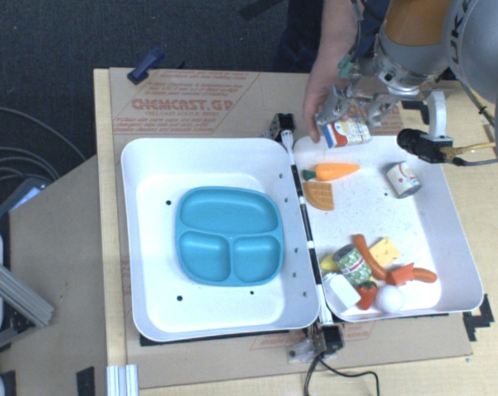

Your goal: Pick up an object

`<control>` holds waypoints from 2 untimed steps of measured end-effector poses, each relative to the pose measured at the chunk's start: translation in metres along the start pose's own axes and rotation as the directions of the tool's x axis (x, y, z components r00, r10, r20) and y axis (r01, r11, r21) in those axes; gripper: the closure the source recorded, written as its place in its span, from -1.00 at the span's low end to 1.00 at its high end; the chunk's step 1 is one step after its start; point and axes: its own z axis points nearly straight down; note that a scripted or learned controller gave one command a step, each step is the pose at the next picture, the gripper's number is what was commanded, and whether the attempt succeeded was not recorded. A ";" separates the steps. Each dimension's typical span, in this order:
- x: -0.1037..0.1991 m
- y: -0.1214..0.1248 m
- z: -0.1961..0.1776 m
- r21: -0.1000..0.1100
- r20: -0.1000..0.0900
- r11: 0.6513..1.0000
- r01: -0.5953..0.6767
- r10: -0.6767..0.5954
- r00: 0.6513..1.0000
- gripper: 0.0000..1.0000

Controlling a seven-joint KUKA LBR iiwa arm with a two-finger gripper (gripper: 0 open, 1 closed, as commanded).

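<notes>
The gripper (348, 115) has a small carton (348, 133) pinched between its fingers, carton hanging crosswise just underneath.

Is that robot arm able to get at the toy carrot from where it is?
Probably yes. The carrot lies alone on bare bin floor, just below the gripper, nothing stacked on it.

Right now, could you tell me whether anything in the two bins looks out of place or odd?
Mostly the pile in the right white bin: toy foods heaped in its near corner, overlapping. The small silver can lies tipped on its side. The blue divided plate sits flat in the left bin.
</notes>
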 end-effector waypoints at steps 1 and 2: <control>0.024 -0.030 -0.003 0.002 -0.001 1.000 0.000 0.000 1.000 1.00; 0.024 -0.030 -0.003 0.002 -0.001 1.000 0.000 0.000 1.000 -1.00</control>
